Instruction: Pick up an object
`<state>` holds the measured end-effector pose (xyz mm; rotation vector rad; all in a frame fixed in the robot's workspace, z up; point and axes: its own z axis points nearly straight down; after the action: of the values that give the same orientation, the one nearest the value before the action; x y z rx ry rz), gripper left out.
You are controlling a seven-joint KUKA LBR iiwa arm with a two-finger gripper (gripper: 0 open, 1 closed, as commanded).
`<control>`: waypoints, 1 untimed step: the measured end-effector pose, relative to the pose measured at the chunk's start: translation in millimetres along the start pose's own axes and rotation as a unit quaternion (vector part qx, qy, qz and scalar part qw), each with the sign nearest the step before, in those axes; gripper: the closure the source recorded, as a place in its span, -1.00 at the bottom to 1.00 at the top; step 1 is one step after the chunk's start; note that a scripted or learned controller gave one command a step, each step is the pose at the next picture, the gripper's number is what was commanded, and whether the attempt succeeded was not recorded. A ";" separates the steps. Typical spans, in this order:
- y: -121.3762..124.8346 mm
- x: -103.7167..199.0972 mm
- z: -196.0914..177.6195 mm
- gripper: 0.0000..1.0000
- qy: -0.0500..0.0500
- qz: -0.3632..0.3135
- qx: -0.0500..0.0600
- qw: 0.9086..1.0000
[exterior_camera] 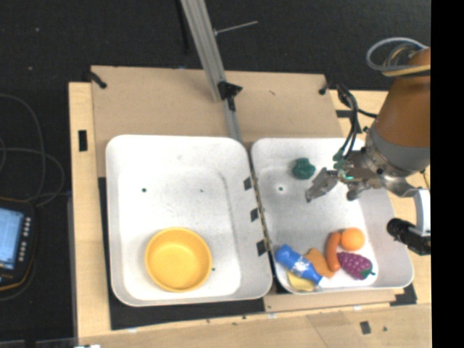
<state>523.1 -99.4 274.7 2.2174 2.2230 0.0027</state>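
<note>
My gripper [336,188] hangs over the middle of the right bin [283,209], open, with nothing between its two spread fingers. A small green object [303,169] lies just up and left of the left finger, apart from it. At the bin's front right corner sits a cluster of toy food: an orange ball [352,238], an orange sausage-shaped piece [332,248], purple grapes [355,264], a blue bottle [294,259] and a yellow piece [301,283] beneath it.
A yellow bowl [178,258] stands in the front of the left bin [181,172]. A grey metal post [206,42] slants down to the bins' shared back edge. The arm's orange and grey body [406,122] overhangs the right bin's right side.
</note>
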 end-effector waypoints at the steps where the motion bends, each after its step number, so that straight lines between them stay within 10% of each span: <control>1: 0.0 -0.3 0.0 -1.00 0.000 0.001 0.000 1.000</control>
<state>523.1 -99.7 274.7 2.2193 2.2202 0.0027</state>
